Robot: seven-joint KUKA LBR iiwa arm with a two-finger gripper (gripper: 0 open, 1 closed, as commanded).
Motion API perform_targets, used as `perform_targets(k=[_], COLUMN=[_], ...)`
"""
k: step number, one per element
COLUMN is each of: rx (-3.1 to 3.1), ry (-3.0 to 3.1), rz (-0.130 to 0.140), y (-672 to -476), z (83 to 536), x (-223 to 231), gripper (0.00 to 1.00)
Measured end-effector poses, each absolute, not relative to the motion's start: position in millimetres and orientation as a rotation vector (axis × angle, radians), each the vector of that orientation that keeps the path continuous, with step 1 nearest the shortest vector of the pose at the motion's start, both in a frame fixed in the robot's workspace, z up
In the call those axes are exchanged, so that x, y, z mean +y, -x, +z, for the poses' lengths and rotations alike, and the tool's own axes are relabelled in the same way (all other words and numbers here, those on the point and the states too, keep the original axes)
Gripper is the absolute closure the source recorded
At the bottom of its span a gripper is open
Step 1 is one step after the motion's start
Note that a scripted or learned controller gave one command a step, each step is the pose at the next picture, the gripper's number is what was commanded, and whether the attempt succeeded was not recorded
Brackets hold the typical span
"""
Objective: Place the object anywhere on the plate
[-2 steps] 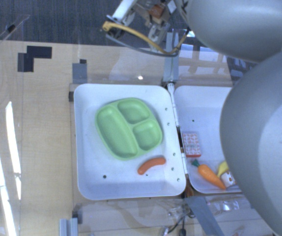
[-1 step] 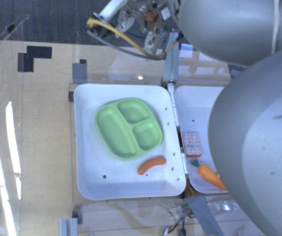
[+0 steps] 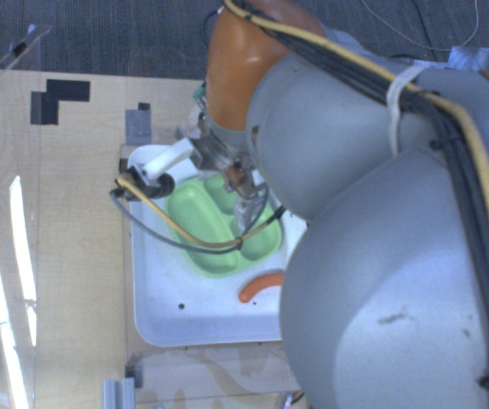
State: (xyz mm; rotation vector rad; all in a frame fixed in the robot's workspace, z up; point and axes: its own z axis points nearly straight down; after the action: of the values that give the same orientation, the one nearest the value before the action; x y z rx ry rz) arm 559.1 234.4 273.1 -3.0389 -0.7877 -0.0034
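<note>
A grey arm's pincer hangs over a light green divided plastic plate inside a shallow white bin; its grip state cannot be told. A small orange curved object lies just below it, off the plate, so the pickup likely comes next.

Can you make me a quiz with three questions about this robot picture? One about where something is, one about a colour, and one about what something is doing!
1. Where does the orange object lie?
A. On the green plate
B. On the white bin floor beside the plate
C. On the wooden bench outside the bin

2. What colour is the plate?
A. Light green
B. Blue
C. Red

3. Where is the gripper right now?
A. Far away over the wooden bench
B. Down over the plate
C. Over the grey floor

Answers:
1. B, the orange object rests on the white bin, just off the plate's near edge.
2. A, the divided plate is pale green.
3. B, the arm reaches in over the bin and its gripper sits above the plate.
</note>
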Motion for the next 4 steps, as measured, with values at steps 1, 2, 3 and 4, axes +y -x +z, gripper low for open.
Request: perform_targets(k=[1,2,3,4], rx=[-0.610,-0.428,-1.022,-0.315], ry=[3.080,3.110,2.972,3.124], rz=[-0.008,-0.013,-0.001,-0.005], y=[-609.7,-657.3,-661.4,-588.7], z=[262,285,266,214], x=[235,235,236,234], gripper=[0.00,0.00,0.00,0.00])
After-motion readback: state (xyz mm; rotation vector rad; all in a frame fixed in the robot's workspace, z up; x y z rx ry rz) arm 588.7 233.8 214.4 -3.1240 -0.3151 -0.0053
